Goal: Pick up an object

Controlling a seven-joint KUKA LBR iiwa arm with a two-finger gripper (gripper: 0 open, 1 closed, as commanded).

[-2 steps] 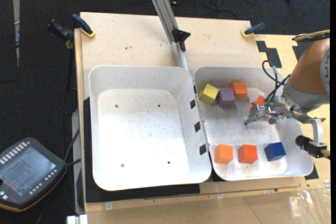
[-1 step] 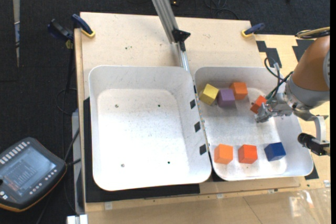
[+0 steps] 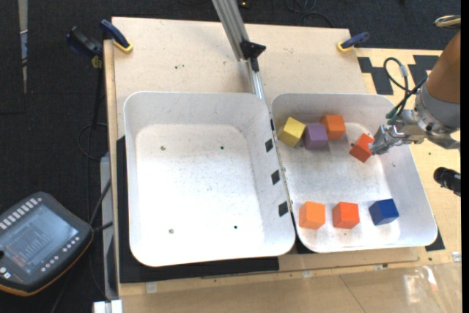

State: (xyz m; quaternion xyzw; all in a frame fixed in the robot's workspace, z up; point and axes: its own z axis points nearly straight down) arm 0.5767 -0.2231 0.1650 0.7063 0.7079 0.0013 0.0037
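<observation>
A pale wooden bench (image 3: pixel 190 55) carries two shallow white bins on dark flooring. The left bin (image 3: pixel 139 157) lies beside the right bin (image 3: pixel 410 179), which holds the blocks. The grey arm (image 3: pixel 443 95) reaches in over the right bin's right edge, wrist angled down and leftward. The gripper (image 3: pixel 375 145) is closed on a tilted red block (image 3: pixel 361 148) near that edge. A straight, slow lift would likely keep the grip. The yellow block (image 3: pixel 292 131) rests by the bin's upper-left corner.
</observation>
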